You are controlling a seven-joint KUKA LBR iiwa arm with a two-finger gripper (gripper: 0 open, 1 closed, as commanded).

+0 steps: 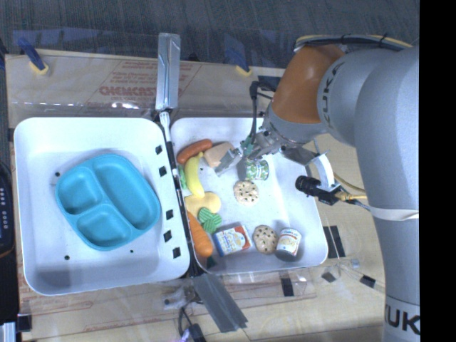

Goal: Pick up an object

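While the gripper (242,159) hangs low in the right bin (303,223), its finger spread is unclear. A cookie (246,192) lies just below it (nearest pick); descend squarely so neighbouring toys aren't nudged aside.

grey arm reaching in from right (orange-banded wrist), gripper (241,161) lowered
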